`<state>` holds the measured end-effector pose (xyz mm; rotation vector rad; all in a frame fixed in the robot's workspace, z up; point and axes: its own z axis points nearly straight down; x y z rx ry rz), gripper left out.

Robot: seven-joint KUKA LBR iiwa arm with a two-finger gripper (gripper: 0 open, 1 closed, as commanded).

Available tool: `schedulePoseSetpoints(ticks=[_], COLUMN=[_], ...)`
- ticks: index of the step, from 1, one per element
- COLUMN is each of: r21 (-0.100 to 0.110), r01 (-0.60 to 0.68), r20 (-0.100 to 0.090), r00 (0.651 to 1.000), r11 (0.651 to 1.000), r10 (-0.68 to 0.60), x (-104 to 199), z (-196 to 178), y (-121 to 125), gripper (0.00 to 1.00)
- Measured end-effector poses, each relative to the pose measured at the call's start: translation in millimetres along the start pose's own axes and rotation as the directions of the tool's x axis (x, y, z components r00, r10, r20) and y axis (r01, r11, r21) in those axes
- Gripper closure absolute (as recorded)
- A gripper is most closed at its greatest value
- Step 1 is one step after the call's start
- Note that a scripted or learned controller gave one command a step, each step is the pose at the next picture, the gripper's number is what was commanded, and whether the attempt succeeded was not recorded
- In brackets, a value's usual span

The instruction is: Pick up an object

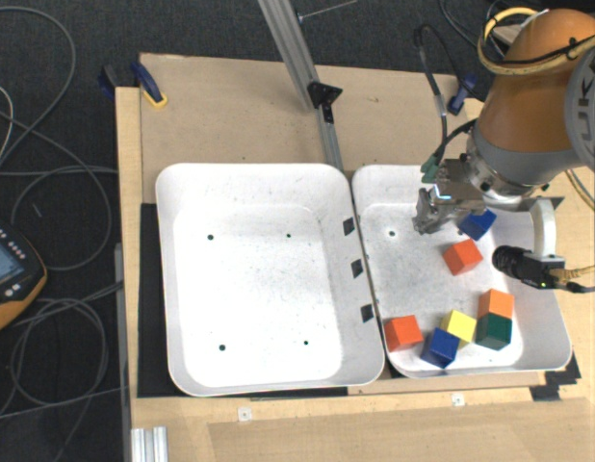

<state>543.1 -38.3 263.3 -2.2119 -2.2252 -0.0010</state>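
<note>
My end effector (430,210) hangs over the right bin (399,186) (whether its fingers are spread I cannot tell), and the blue cube (478,223) just right of it may be pushed away if I descend off-centre.

Coloured blocks (461,256) in right bin (394,186)
</note>
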Motion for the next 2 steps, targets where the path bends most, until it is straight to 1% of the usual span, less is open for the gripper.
schedulePoseSetpoints(ticks=[1, 2], r21=[-0.002, 0.000], r01=[0.001, 0.001], r20=[0.000, 0.000], r00=[1.000, 1.000], r11=[1.000, 1.000], r10=[-0.001, -0.001], x=[50.4, 102.2], z=[-4.2, -4.0], y=[-3.8, -19.0], gripper=[1.00, 1.00])
